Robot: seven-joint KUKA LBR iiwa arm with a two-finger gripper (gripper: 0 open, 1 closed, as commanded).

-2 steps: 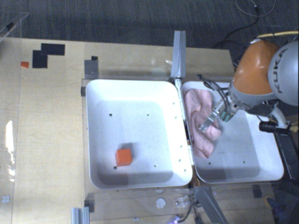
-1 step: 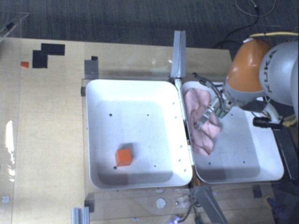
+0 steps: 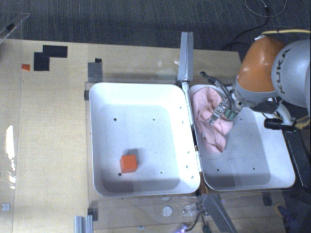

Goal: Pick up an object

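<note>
A crumpled pink cloth [image 3: 208,125] lies against the left wall of the right bin [image 3: 257,174]. My gripper [image 3: 219,113] is down on the cloth's upper right part, reaching in from the right under the orange band [image 3: 260,64] of the arm. It touches or presses into the folds there. A small orange cube [image 3: 129,163] sits on the floor of the left bin [image 3: 141,106], near its front left, far from the gripper.
A grey upright bar [image 3: 185,57] stands behind the seam between the two bins. Black patches [image 3: 48,56] and a tiny orange square [image 3: 25,67] mark the wooden bench at far left. Cables run beside the arm on the right.
</note>
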